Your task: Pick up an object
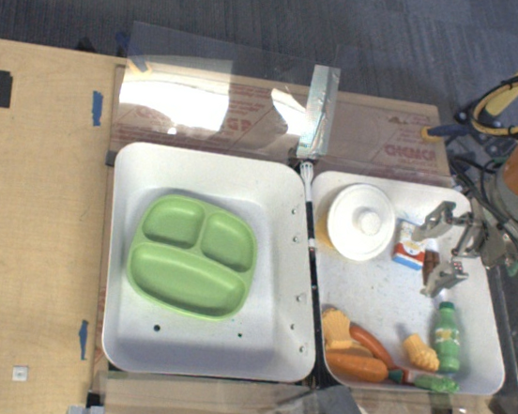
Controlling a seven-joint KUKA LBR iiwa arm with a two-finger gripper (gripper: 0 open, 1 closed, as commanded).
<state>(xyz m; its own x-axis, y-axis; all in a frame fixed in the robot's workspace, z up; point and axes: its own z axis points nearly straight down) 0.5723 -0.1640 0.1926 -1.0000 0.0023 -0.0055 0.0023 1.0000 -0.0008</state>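
Toy carrot (pixel 358 365) and green bottle (pixel 447 337) lie low in the right bin (pixel 494 360); bottle upright in frame, directly below the pincer (pixel 450 250), whose fingers stand spread, gripping nothing.

You'll find little to read here. The cardboard sheet (pixel 381 142) behind the bins, at twelve o'clock, carries red printed lettering, but it appears upside down and too blurred to make out. The green bottle (pixel 447 338) has a label, equally illegible.
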